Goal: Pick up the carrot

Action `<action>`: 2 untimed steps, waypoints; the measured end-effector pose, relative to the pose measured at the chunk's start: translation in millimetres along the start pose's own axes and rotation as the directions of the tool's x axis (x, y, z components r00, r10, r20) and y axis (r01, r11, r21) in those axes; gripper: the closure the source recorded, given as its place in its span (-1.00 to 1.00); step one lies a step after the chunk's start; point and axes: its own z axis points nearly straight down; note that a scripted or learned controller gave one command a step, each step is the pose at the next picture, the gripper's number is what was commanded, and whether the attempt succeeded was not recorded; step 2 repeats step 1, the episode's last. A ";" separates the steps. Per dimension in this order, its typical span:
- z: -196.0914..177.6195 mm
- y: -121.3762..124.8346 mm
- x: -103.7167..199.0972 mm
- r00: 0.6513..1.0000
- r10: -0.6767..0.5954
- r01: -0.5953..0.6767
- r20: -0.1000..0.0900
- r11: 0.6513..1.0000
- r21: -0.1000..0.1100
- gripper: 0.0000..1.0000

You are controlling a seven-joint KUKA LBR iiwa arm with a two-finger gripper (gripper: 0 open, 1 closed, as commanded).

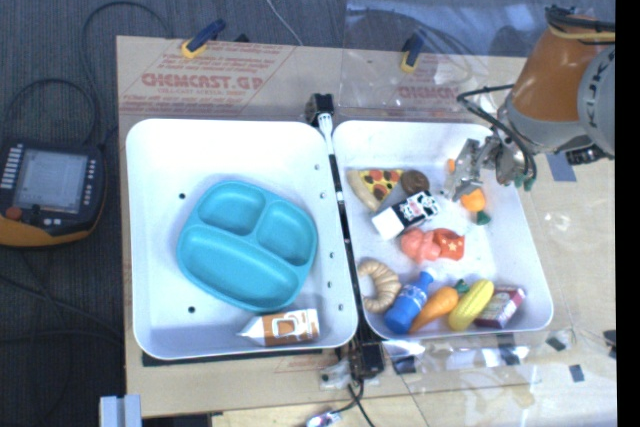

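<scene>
The carrot point(436, 306) is a long orange toy lying at a slant near the front of the right bin point(535, 260), wedged between a blue bottle point(407, 305) and a yellow fruit point(472, 303). My gripper point(466, 172) hangs over the back right part of that bin, well behind the carrot, with a red toy point(432, 243) lying between the two. Just below and to the right of the gripper tip sits a small round orange piece point(474, 201) with a green bit beside it. Nothing shows as held.
The right bin also holds a pizza slice point(374, 183), a brown disc point(413, 182), a black-and-white carton point(408, 212), a pretzel-like ring point(378, 282) and a dark red packet point(504, 307). In the left bin point(150, 165) lie a blue divided plate point(248, 243) and a small carton point(283, 326).
</scene>
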 end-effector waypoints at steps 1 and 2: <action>-67.1 17.5 21.0 0.988 0.152 -0.152 -0.017 0.988 0.001 1.00; -67.1 17.5 21.0 0.988 0.152 -0.152 -0.017 0.988 0.001 1.00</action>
